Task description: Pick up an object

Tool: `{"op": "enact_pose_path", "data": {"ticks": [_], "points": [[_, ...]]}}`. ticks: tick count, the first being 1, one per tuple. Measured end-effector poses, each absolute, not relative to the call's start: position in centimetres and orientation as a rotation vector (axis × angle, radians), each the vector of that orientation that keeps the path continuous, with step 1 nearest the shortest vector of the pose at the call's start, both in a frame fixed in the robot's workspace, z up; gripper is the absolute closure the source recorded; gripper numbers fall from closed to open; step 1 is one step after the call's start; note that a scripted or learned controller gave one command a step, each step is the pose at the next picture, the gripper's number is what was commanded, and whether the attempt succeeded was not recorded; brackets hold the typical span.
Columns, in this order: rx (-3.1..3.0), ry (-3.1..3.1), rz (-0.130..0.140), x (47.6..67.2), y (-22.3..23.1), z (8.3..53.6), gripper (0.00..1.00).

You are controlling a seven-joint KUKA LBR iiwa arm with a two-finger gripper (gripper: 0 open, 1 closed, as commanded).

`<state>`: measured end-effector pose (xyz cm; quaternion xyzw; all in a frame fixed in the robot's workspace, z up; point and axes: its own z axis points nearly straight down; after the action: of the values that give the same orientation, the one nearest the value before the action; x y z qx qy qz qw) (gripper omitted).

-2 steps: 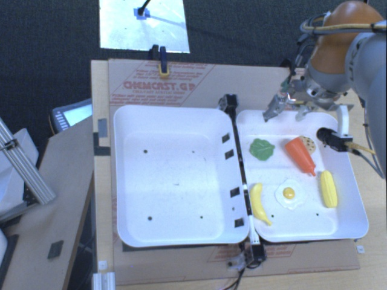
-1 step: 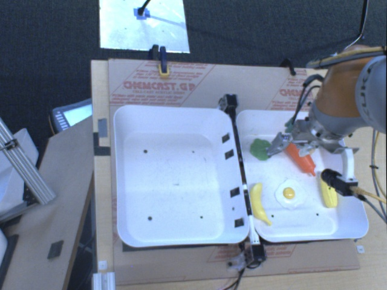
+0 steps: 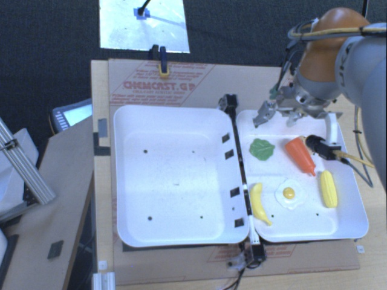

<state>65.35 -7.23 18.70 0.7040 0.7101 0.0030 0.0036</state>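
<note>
Bench with two white bins; right bin holds green leaf, carrot, corn, fried egg, banana. Claw hovers over far edge, fingers apart, holding nothing.

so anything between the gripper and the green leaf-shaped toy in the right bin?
Nothing visible. The gripper sits over the far-left part of the right white bin, and the flat green leaf toy lies just nearer the camera, bare bin floor between them. The orange carrot toy lies beside the leaf, apart from it.
</note>
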Motion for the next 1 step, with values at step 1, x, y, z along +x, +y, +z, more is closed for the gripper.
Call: {"op": "enact_pose_path", "data": {"ticks": [1], "points": [[2.222,2.215,0.002,59.56,-11.01,23.23,0.00]]}}
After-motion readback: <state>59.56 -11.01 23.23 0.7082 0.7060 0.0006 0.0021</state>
